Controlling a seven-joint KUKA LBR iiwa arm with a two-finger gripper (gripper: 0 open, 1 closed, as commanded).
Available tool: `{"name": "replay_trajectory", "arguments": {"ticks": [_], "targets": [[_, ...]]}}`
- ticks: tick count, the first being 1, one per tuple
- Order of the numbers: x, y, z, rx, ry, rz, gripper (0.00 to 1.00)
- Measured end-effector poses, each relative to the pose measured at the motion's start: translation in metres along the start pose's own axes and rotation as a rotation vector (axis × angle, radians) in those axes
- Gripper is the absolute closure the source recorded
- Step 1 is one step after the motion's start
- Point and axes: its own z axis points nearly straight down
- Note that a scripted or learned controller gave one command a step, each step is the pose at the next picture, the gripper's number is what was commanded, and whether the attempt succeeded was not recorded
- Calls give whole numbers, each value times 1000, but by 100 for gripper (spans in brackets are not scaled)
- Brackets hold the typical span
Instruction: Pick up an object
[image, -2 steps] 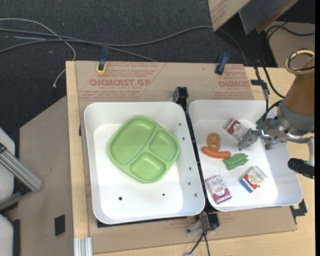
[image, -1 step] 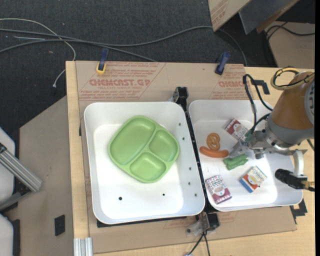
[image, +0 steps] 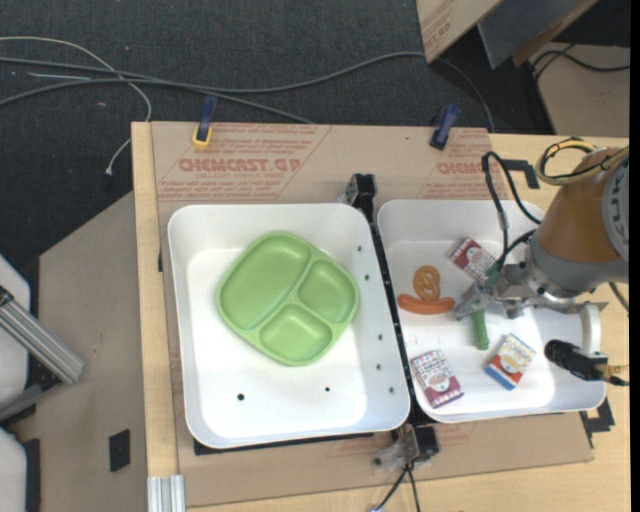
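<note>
Left bin: holds a green divided plate, three compartments, sitting roughly mid-bin and rotated relative to the bin walls. Nothing on the plate.

Right bin: all the small items are here. Near its left side, a pretzel with an orange hot dog just below it, touching or nearly so. Toward the front, a small carton with red and white print, lying flat. Toward the back, a second small carton, tilted. A green marker-like stick lies mid-bin, pointing roughly front to back. A third carton, with blue and red on it, sits to the right of the stick near the front wall.

Gripper: low over the middle of the right bin, right at the top end of the green stick. Can't tell its state, the wrist hides it. Can't tell if it touches the stick.
</note>
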Motion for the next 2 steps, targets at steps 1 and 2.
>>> {"name": "replay_trajectory", "arguments": {"ticks": [1,2], "targets": [[0,0,-10,1,0,1,100],[-7,9,-60,-5,-3,0,100]]}}
